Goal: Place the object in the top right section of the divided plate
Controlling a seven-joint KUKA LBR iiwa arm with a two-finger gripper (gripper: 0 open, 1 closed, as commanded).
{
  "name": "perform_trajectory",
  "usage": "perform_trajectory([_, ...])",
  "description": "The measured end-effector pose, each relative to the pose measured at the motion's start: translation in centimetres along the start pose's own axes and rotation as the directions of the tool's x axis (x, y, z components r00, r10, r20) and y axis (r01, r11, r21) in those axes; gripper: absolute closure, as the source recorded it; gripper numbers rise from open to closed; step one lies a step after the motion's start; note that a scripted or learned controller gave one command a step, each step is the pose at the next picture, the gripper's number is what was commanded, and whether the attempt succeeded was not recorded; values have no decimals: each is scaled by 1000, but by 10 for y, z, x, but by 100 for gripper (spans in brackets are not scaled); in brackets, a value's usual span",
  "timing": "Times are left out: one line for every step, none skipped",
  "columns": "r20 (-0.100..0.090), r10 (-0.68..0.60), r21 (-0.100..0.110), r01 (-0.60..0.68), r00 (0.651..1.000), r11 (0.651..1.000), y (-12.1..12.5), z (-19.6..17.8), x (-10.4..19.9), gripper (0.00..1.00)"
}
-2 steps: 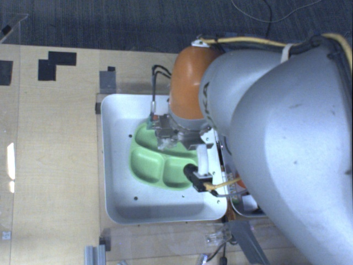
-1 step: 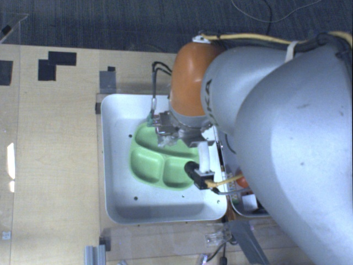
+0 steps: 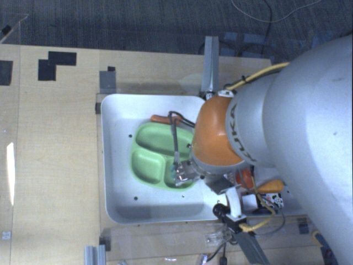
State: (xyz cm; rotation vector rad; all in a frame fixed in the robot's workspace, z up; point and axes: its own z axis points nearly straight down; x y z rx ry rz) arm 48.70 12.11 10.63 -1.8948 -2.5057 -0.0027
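Hovering a metal two-finger claw [image 3: 181,175] over the green divided plastic plate [image 3: 149,162] inside the shallow white bin [image 3: 118,142]; finger state impossible to tell, placement seemingly unfinished.

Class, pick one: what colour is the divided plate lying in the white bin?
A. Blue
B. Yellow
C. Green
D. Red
C: the divided plate is light green, lying in the white bin partly under the arm's orange band.

Green divided plate [image 3: 153,156] flat in the left white bin, its right side under the arm.
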Motion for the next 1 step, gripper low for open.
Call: perform_trajectory([3, -365, -5, 365, 931, 931, 29, -91, -21, 100])
